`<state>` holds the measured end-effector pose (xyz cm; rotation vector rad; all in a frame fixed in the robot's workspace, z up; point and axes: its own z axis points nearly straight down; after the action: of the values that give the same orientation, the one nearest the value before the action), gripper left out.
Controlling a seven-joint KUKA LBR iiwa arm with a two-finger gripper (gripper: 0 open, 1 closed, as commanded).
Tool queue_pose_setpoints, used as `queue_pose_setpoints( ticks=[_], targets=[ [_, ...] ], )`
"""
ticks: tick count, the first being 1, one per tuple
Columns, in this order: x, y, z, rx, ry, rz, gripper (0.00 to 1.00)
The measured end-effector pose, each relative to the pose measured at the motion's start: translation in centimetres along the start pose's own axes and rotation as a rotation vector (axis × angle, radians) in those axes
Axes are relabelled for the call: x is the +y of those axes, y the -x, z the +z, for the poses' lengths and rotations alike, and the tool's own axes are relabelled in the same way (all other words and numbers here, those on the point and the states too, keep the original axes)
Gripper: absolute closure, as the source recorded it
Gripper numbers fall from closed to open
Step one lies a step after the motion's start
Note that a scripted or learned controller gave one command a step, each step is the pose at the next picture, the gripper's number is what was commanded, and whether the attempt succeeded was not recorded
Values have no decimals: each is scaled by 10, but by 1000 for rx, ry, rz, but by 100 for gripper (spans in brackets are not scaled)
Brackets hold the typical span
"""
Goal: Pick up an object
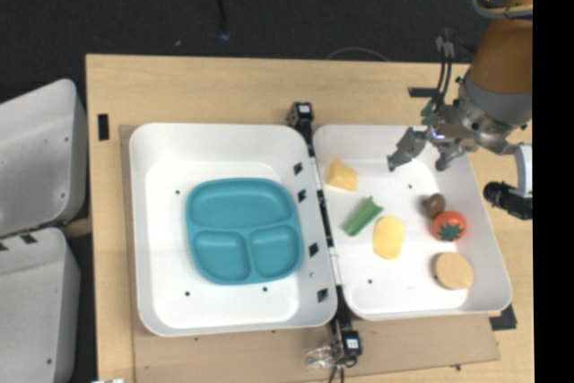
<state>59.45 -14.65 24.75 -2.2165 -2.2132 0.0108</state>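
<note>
So the gripper is hanging over the upper part of the right bin, fingers spread apart with nothing sitting between them. All the pickable stuff is lying in that same bin: a yellow cheese wedge near the top left, a green piece just below it, a yellow lemon-ish thing, a small brown ball touching a tomato, and a tan round cookie. The left bin is holding a teal divided plate.
</note>
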Motion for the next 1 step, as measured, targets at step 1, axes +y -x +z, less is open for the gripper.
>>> queue_pose_setpoints(
  ticks=[1],
  targets=[
    [2, 0, -7, -2, 12, -3, 0]
  ],
)
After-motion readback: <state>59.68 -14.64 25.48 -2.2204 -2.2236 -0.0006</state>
